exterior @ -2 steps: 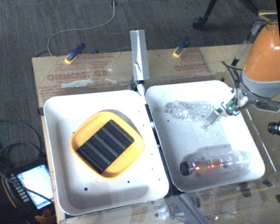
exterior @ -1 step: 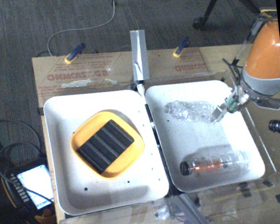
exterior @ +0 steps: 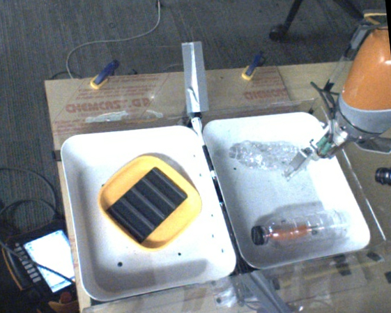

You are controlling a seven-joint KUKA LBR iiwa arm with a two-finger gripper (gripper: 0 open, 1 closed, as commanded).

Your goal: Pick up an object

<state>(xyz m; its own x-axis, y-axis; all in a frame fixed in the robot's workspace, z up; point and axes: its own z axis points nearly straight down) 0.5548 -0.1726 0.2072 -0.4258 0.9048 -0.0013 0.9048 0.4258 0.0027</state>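
Observation:
In the right bin (exterior: pixel 340 192), a crumpled clear plastic bottle (exterior: pixel 262 154) lies near the back. A clear bottle with a black cap and reddish contents (exterior: pixel 298 229) lies on its side near the front wall. A yellow pad with a black ribbed middle (exterior: pixel 150 200) takes up much of the left bin (exterior: pixel 95 262). My gripper (exterior: pixel 294 168) reaches in from the right and hangs low over the right bin, its tip just right of the crumpled bottle's end. I see nothing held in it.
A metal post (exterior: pixel 194 75) stands at the back, between the bins. Two clamps (exterior: pixel 104 73) (exterior: pixel 253 65) hold the cardboard bench top. Cables and a lit device (exterior: pixel 42 257) lie on the floor to the left.

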